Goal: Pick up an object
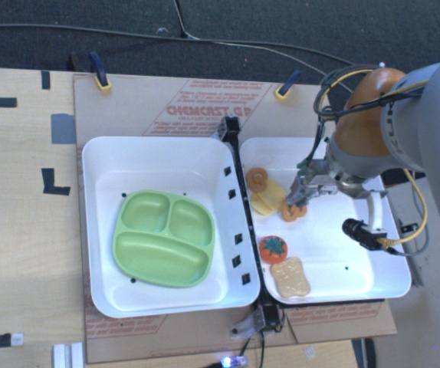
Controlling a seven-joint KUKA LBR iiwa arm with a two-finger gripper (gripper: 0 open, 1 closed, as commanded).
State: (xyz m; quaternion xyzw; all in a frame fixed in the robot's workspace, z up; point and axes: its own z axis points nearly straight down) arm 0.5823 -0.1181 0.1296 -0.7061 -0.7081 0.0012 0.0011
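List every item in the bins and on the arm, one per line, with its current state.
Green divided plate: flat in left bin.
Orange ring: lying in right bin.
Yellow piece: lying beside the ring.
Tomato toy: resting, untouched.
Bread slice: lying flat.
Gripper: lowered over a small orange item.

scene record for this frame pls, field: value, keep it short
left bin: green divided plate
right bin: toy tomato, bread slice, yellow piece, small orange ring, orange piece
gripper: low in right bin, directly over the orange piece
grasp: cannot confirm
arm: enters from the view's right
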